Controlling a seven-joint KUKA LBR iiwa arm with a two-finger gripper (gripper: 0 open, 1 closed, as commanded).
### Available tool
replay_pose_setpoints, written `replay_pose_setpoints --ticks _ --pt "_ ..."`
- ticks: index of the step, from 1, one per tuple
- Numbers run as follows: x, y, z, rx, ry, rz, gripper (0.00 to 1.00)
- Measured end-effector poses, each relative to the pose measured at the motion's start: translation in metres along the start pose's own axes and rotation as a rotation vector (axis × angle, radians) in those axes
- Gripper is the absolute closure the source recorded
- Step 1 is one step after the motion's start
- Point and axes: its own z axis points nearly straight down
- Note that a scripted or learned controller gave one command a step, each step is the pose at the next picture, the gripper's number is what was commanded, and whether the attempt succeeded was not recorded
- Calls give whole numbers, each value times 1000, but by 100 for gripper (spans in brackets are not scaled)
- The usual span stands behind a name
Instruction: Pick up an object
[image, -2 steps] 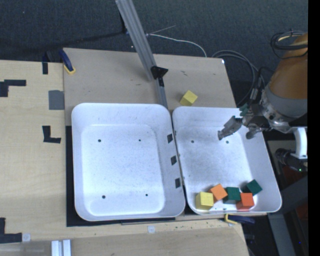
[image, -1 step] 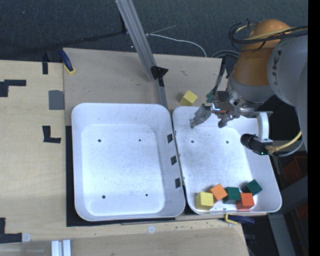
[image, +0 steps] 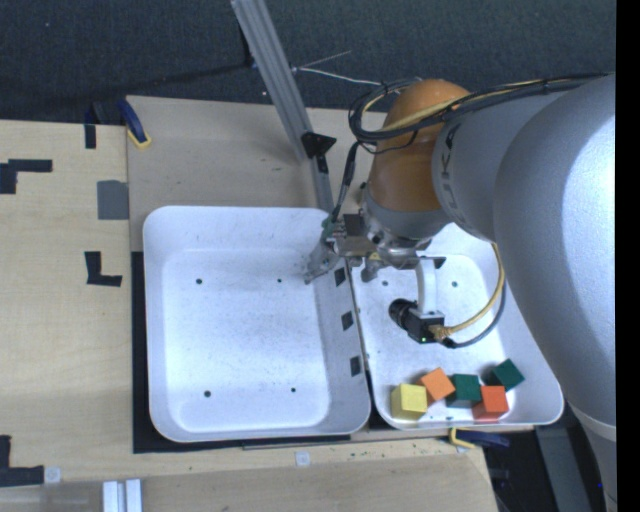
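Several small blocks lie together at the near edge of the right bin (image: 480, 270): a yellow block (image: 408, 400), an orange block (image: 437, 383), a green block (image: 466, 388), a red-orange block (image: 493, 400) and a dark green block (image: 508, 375). My gripper (image: 338, 260) hangs below the orange wrist band (image: 405, 170), over the ridge between the two bins at their far end. It is well away from the blocks, and I see nothing held in it.
The left bin (image: 170, 300) sits beside the right one. A grey slanted pole (image: 285, 90) rises behind the bins. The big grey arm body (image: 570, 230) covers the right side. A black cable plug (image: 415, 320) dangles over the right bin.
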Motion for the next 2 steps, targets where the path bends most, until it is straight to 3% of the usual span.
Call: replay_pose_setpoints --ticks 1,2 --pt "-5 1 -12 -3 -2 5 100" --pt "-4 1 -21 -1 -2 4 100"
